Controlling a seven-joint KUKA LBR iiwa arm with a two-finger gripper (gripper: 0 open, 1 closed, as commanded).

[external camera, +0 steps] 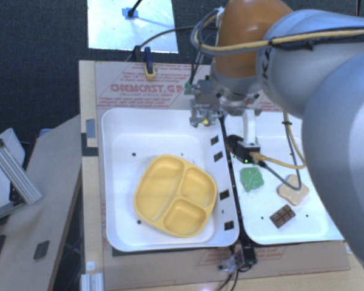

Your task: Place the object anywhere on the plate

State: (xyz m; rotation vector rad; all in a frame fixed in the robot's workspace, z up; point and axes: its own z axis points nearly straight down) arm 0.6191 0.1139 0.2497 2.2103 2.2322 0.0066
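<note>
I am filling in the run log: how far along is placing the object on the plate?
Nothing looks done: no object lies on the yellow plate in the left bin. The green piece, tan piece and brown bar lie in the right bin. The gripper hangs above the left bin's far edge; picking and placing are left.

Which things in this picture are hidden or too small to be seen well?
Camera view:
- Right shallow white bin: its far right side is hidden by the grey arm.
- Gripper: small, shadowed under the orange band; whether it holds anything is unclear.
- Small flat green object: too small to identify.
</note>
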